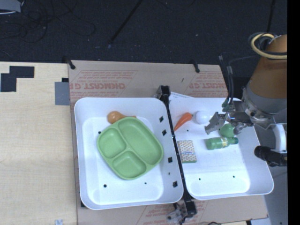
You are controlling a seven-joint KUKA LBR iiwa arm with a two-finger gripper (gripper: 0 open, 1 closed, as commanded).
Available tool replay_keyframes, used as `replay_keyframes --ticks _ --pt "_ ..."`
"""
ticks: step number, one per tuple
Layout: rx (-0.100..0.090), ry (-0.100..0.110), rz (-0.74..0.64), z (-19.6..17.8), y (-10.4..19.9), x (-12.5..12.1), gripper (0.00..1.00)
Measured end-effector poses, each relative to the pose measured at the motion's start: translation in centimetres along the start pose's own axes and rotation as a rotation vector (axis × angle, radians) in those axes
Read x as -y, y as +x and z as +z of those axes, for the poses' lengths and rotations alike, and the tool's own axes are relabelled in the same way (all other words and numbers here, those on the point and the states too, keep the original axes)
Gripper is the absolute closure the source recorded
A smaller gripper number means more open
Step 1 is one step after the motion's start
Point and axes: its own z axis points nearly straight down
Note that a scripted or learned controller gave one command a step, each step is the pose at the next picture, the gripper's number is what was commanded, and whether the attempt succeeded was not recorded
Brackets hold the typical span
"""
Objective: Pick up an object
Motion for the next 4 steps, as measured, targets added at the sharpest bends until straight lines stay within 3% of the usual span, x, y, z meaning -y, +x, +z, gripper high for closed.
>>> replay_keyframes --ticks 1,4 --pt "0.002 -0.012 -0.002 -0.6 0.0 -0.2 0.00" --pt "0.000 -0.005 0.000 13.9 0.4 0.7 0.00"
